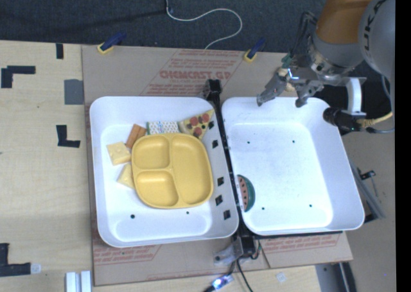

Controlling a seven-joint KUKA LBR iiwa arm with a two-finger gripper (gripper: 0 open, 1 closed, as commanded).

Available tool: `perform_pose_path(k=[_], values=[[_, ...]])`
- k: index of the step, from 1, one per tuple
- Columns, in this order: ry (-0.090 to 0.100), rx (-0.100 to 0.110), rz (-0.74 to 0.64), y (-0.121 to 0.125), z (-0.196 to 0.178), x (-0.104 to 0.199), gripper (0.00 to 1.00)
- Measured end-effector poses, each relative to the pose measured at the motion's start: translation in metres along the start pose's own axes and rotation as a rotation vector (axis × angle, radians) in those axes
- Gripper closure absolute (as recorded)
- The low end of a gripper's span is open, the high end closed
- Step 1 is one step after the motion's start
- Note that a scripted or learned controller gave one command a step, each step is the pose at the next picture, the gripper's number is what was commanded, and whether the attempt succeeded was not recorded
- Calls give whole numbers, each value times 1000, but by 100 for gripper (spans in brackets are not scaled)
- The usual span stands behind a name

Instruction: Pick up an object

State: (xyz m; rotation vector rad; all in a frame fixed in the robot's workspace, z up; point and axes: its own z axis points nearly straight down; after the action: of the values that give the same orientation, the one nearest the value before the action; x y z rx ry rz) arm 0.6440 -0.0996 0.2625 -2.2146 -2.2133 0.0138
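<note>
A yellow divided plate [172, 170] lies in the left bin [109, 223]. Around its upper left edge lie small flat pieces: an orange-brown one [135, 134], pale yellow crackers [118, 153], and a patterned strip [162, 127]. A pizza-like slice [200, 121] rests near the bin's top right corner. A round watermelon-patterned piece [245, 192] sits at the left wall of the right bin [334, 210]. My gripper [281, 94] hangs over the right bin's far edge, open, with nothing between its spread fingers [265, 97].
Both bins sit on a cardboard sheet [186, 72] held by blue and yellow clips. A white cable [212, 18] loops across the dark cloth behind. The arm's orange band [347, 18] rises at the upper right.
</note>
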Motion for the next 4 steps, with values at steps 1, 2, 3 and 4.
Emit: perform_pose_path(k=[1, 2, 3, 4], values=[[-1, -13, -3, 2, -7, 0, 0], [-2, -6, -2, 1, 53, 9, 0], [-2, -8, -2, 2, 101, 2, 0], [-2, -8, -3, 6, 145, 4, 0]])
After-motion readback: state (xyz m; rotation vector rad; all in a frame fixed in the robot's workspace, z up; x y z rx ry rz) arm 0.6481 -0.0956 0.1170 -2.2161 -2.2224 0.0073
